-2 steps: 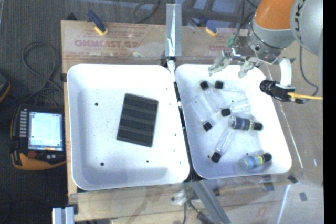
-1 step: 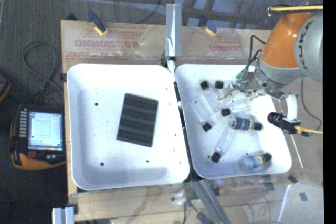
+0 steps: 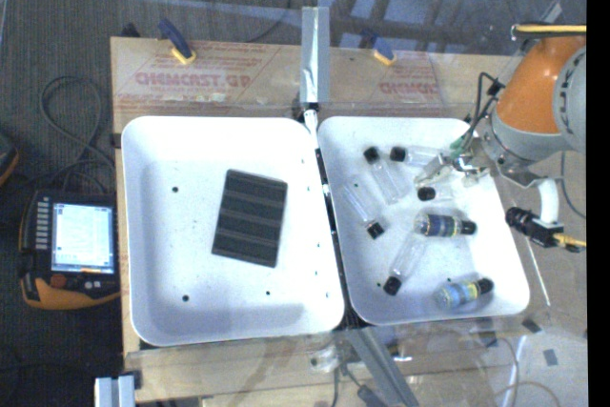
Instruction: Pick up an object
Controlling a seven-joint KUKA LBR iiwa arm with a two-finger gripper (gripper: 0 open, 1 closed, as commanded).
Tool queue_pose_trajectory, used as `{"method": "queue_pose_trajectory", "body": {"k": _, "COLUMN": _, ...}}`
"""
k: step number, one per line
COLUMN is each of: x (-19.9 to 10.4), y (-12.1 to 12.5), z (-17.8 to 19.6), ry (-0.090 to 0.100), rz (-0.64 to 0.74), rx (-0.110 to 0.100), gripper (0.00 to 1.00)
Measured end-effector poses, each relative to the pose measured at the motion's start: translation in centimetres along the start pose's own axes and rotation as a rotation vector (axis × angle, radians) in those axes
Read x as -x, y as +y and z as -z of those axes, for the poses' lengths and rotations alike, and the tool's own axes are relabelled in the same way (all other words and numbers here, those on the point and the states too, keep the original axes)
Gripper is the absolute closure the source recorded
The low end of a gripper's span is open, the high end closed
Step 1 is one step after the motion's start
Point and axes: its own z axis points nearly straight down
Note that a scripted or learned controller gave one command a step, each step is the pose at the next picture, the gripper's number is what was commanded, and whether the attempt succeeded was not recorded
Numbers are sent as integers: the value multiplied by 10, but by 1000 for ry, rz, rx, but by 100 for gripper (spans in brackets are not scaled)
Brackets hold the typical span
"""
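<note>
Looking down at a slant from above the counter [image 3: 219, 76], taking in both white bins [image 3: 143, 234] side by side.

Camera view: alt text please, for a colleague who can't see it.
The gripper hangs over the right bin, above several small clear vials with black caps. The left bin holds a dark ribbed rectangular pad.

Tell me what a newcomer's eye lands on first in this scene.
The dark ribbed rectangular block lying alone in the left bin stands out against the white. Next comes the scatter of small clear vials with black caps across the right bin. The arm's orange band glows at the right edge, with the gripper over that bin's upper part.
</note>
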Motion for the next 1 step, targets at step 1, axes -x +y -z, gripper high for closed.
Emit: {"method": "queue_pose_trajectory", "body": {"k": 1, "x": -14, "y": -18, "z": -7, "ry": -20, "rz": 36, "rx": 17, "gripper": 0}}
